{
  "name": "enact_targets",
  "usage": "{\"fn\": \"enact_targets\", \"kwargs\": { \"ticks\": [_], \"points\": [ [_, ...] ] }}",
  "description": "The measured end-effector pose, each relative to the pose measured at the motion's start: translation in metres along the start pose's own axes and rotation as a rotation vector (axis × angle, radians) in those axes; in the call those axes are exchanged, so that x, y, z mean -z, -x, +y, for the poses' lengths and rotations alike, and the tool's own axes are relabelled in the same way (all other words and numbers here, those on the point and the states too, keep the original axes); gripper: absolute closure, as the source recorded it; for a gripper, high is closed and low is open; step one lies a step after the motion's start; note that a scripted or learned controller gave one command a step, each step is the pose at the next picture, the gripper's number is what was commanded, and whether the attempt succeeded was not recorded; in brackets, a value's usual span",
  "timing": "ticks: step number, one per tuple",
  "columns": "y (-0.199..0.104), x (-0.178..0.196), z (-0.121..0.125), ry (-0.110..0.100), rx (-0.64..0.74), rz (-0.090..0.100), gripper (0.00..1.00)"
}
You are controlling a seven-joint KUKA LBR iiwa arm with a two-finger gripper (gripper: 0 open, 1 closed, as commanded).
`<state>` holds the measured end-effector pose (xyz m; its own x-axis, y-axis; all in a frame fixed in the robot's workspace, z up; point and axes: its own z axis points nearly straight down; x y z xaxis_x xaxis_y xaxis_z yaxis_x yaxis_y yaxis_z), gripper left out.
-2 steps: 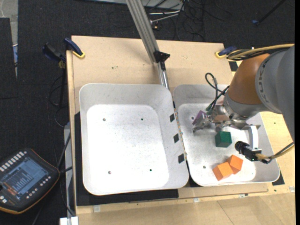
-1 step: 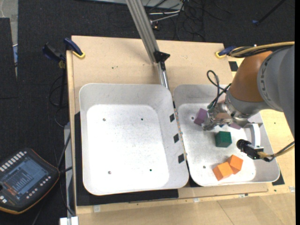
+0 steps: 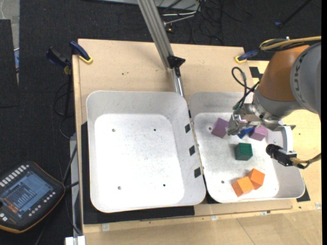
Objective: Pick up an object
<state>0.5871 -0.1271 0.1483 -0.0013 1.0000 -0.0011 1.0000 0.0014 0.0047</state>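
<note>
My gripper (image 3: 239,128) hangs low over the right bin (image 3: 214,188), just right of a purple block (image 3: 220,127). A small blue object (image 3: 248,132) lies right under the fingertips, and a lighter purple block (image 3: 259,133) sits just to its right. A dark green cube (image 3: 243,151) rests a little nearer the front. Two orange blocks (image 3: 249,181) lie together at the front of the bin. The arm's wrist hides part of the bin's back right.
The left bin (image 3: 134,147) lies beside the right one, its wall meeting it along the middle. A metal pole (image 3: 158,29) slants down from the top to the bins' back edge. Clamps sit at the bench's back corners, and a teach pendant (image 3: 25,193) lies off the bench at lower left.
</note>
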Motion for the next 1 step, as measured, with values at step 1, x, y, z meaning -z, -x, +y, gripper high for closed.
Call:
{"fn": "enact_targets", "kwargs": {
  "ticks": [1],
  "points": [
    [0.0017, 0.0437, 0.0056, 0.002, 0.001, -0.001, 1.00]
  ]
}}
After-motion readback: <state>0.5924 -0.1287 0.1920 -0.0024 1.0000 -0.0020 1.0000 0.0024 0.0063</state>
